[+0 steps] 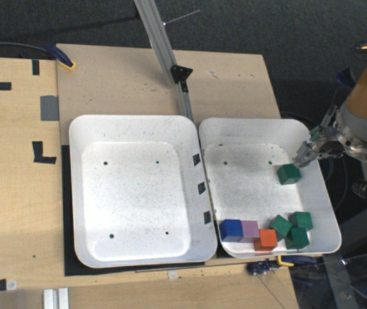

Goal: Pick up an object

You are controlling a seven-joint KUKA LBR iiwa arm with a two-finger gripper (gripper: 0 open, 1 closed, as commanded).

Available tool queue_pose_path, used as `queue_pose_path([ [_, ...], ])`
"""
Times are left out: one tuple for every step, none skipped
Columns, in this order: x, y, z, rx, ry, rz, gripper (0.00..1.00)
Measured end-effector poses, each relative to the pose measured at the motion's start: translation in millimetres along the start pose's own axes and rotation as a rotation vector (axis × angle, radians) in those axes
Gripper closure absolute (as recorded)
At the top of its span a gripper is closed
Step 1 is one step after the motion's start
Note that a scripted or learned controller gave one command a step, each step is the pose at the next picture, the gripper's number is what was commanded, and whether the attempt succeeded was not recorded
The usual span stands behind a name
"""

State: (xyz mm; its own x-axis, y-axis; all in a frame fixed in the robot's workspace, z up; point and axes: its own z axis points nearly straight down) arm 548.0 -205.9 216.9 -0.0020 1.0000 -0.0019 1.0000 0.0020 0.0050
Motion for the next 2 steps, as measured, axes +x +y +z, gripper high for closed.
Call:
queue_pose_path([
  [47.7, 5.7, -10.1, 0.004, 0.004, -0.004, 1.0],
  [112.4, 14.8, -10.9, 0.005, 0.004, -0.007, 1.0],
])
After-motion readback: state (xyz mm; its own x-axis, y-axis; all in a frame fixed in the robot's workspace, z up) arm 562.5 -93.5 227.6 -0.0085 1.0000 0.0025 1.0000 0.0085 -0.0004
